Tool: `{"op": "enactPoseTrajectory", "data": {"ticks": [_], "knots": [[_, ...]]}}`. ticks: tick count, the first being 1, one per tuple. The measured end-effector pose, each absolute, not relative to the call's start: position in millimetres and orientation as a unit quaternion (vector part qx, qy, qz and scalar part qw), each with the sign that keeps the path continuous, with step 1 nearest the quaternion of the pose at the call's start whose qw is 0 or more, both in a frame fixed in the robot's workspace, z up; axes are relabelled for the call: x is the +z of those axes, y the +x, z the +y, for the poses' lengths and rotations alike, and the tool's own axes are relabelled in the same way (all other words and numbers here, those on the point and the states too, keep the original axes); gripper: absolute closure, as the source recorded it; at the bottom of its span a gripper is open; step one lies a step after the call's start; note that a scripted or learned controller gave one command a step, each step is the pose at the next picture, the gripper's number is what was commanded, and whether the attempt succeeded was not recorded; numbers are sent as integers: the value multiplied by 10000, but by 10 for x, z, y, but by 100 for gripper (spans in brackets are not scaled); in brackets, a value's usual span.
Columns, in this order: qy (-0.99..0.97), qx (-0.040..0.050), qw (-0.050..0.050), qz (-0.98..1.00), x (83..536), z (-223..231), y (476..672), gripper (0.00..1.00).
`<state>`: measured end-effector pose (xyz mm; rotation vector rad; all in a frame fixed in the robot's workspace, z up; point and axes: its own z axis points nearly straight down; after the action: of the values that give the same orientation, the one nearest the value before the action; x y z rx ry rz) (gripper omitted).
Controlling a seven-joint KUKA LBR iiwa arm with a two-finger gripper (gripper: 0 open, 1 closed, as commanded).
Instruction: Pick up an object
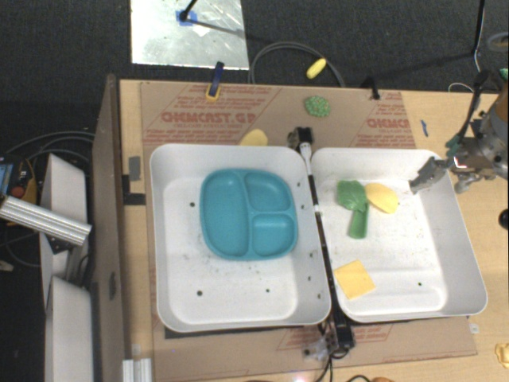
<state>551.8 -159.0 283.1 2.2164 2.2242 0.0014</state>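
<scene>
L to R. Far left, off the desk [127,110], cables and a grey metal bar [44,221] lie beside a white box-like block [67,293]. Above the desk's back edge a shiny foil sheet [187,22] lies on the dark floor w/ a bit of blue tape on it.

The desk is covered w/ brown printed cardboard. On its back strip: a blue-and-yellow clip [215,82], a yellow thing [254,138] half hidden behind the left bin's rim, a small green round item [317,106], and a yellow capsule shape [316,68] just past the edge on the floor.

Left bin [171,293]: a teal divided plate [248,214] w/ three compartments sits about centre; no other thing lies in that bin.

Right bin [461,293], touching the left one along a black centre seam: a green piece [354,205], its long end pointing toward the front, touches a yellow rounded piece [383,198] on its right, both in the back half. A flat yellow square [354,278] lies apart from them near the front left corner.

Jaws [421,176] reach in from the right over the bin's back right part, near the yellow rounded piece but not touching it. Nothing visible between them; how far open they are, can't tell at this angle. Wrist and cabling sit at the right edge.
</scene>
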Motion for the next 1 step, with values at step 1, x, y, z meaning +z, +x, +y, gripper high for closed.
{"op": "enactPoseTrajectory", "data": {"ticks": [1], "knots": [[7041, 0, -13, 7101, 1843, -1222, 5903, 0]]}}
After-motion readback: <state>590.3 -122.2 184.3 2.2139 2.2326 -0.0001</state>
